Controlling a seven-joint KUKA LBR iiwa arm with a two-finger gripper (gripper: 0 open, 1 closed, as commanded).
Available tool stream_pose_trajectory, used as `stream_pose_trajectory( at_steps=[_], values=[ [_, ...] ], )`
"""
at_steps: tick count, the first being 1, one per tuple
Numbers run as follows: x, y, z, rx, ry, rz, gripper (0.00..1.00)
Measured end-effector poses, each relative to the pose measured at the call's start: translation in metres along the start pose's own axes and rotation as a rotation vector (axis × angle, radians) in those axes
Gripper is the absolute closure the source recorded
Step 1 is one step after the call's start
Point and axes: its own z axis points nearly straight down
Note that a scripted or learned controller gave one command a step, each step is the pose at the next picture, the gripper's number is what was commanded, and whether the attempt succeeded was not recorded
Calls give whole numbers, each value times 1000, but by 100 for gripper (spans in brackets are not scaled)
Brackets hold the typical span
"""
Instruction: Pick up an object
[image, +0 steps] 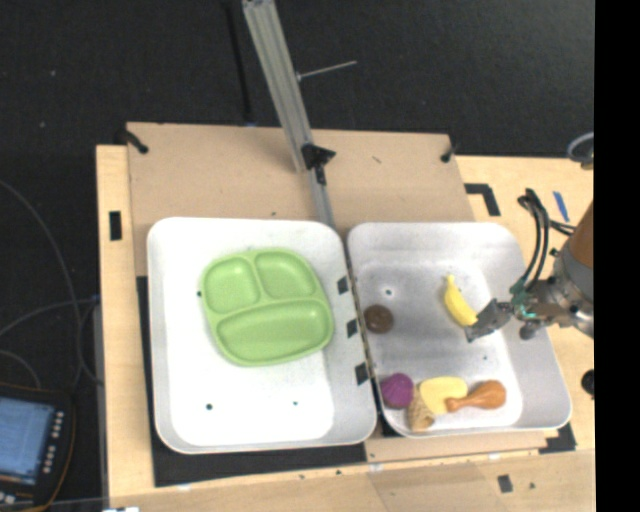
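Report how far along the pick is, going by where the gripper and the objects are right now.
Done: the gripper has reached into the right bin, close beside the banana. In hand: nothing visibly between its fingers; the banana lies on the bin floor. Left: grasp and lift. The brown round piece, purple ball, yellow piece and drumstick lie untouched; the green divided plate sits in the left bin.

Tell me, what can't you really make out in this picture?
- Jaws of the grey two-finger gripper, camera view: too small and blurred to judge.
- Small round brown object: too small to identify.
- Beige lump beside the purple ball: partly covered by a pale yellow piece.
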Motion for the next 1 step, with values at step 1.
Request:
stream_pose_trajectory(
  at_steps=[1],
  values=[
    [0,0,0,0,0,1,0]
  ],
)
